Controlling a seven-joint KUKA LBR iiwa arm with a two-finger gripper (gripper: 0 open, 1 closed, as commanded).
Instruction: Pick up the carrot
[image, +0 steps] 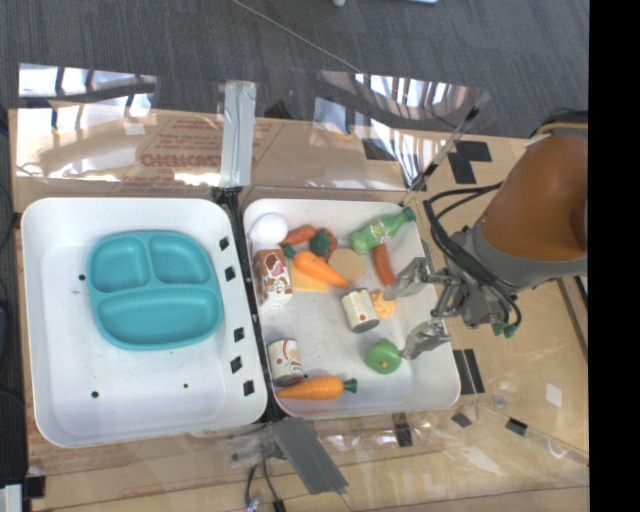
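Hovering over the right edge of the shallow white right-hand bin (452, 372), the two-finger gripper (416, 306) has its fingers spread with nothing between them. Several orange plastic carrots lie in that bin: one (316, 388) at its front wall, another (320, 268) near its middle. The green plastic apple (382, 357) sits just beside one fingertip, so a descent here risks nudging it or grabbing the wrong toy.

My arm (540, 200) is grey with an orange band. Both shallow plastic bins (60, 400) are white; the teal three-compartment plate (155, 288) lies in the 9 o'clock one. The long orange carrot with green top (315, 388) sits at 6 o'clock, a round green fruit (382, 357) beside it, and a green bottle (378, 233) at 1 o'clock.
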